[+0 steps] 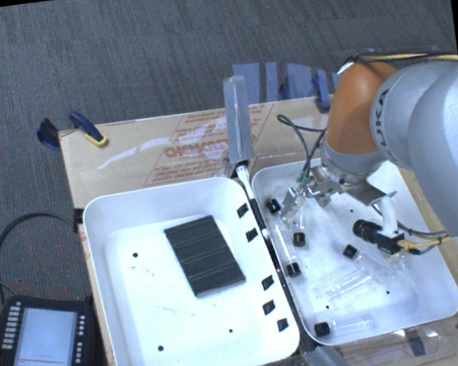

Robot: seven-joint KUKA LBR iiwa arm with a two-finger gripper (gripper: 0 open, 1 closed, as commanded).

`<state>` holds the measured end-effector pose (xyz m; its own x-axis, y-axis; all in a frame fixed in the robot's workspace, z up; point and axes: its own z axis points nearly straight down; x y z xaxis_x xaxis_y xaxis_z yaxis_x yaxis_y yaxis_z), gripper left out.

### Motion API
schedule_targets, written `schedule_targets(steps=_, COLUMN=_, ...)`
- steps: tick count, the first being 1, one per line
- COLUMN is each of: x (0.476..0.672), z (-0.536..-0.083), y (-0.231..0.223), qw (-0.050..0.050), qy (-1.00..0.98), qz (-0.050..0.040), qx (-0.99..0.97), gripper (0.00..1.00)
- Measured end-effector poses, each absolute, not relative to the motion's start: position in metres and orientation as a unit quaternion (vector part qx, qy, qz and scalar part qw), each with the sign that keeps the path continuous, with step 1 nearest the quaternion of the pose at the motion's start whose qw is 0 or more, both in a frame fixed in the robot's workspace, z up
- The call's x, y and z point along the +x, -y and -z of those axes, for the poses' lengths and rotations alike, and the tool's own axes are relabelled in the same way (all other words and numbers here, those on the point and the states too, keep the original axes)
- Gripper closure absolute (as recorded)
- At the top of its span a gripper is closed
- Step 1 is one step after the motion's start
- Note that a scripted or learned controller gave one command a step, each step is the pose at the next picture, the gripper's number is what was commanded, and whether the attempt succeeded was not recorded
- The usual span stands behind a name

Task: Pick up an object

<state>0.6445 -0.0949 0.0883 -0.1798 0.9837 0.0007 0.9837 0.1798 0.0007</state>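
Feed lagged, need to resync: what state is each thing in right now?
Gripper: low in the right bin, near its back-left corner; hold unclear.
Dark slab: lying flat in the left bin, tilted off square.
Clear tubes: lying scattered in the right bin.
Pendant: on the floor left of the bench, screen lit.

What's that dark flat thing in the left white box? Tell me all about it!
The dark slab is a flat, dark grey rectangle with faint ridges running across it that split it into bands. It looks like hard plastic or rubber. It lies flat on the floor of the left bin, turned at a slant, near the middle, apart from the walls. Nothing touches it but the bin floor.
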Motion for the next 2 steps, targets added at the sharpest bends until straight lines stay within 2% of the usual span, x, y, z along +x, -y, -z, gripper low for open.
schedule_targets(steps=1, x=0.645, z=-0.098, y=0.095, qw=0.0, qy=0.769, qz=0.0006, qx=-0.64, gripper=1.0)
schedule_targets(steps=2, x=0.645, z=-0.24, y=0.026, qw=-0.001, qy=0.778, qz=0.0007, qx=-0.628, gripper=1.0)
